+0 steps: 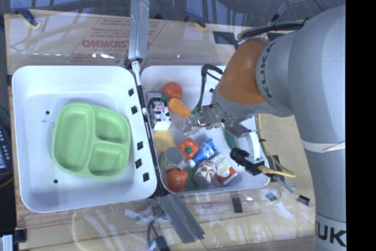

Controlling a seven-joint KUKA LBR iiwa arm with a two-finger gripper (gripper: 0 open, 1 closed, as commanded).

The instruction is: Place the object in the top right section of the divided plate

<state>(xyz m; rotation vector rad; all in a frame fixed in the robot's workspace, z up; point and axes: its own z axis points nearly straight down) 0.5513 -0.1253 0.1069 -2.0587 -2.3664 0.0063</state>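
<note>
A light green divided plate [91,139] with three sections lies in the left white bin [35,82]; nothing rests on it. The right bin [176,74] holds a pile of toy food: a red tomato [172,90], an orange carrot [179,107], a black-and-white carton [158,113], a yellow block [164,140], a small red-and-orange piece [188,147], a blue piece [205,151], a red tomato [177,178] at the front and a red-and-white can [207,172]. My gripper [197,120] hangs low over the middle of this pile, just right of the carrot. Its fingertips are hard to make out against the clutter.
A raised divider with black clips [143,129] separates the two bins. The grey arm with its orange band [247,76] covers the right bin's right side. A green object [230,141] peeks out beneath the wrist.
</note>
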